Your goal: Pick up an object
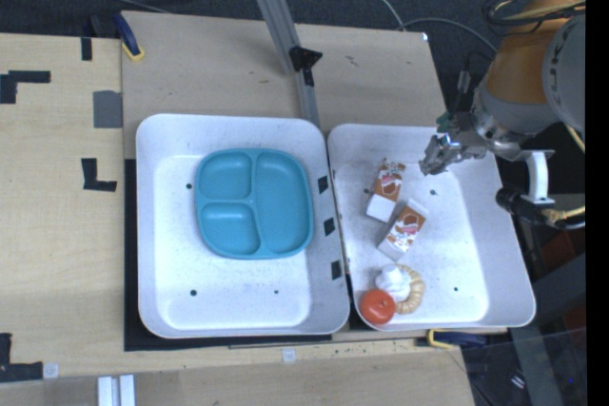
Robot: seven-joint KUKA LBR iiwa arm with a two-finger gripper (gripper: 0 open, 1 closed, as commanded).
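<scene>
At the near edge of the right bin (495, 299) lie an orange-red ball (378, 307) and, touching it, a white and tan pastry-like toy (400, 285). Further in lie two small cartons – one tilted carton (402, 231) and, just behind it, another carton (384, 188) of the same kind. The gripper (433, 157) hangs further back, near the far carton but apart from it, and it holds nothing; how wide it stands I cannot tell. The left bin (157, 233) bears a blue divided plate (255, 203). For a good pick, I judge the arm should centre over the far carton, turn the pincer across its narrow side, and descend straight – the cartons lie close together.
</scene>
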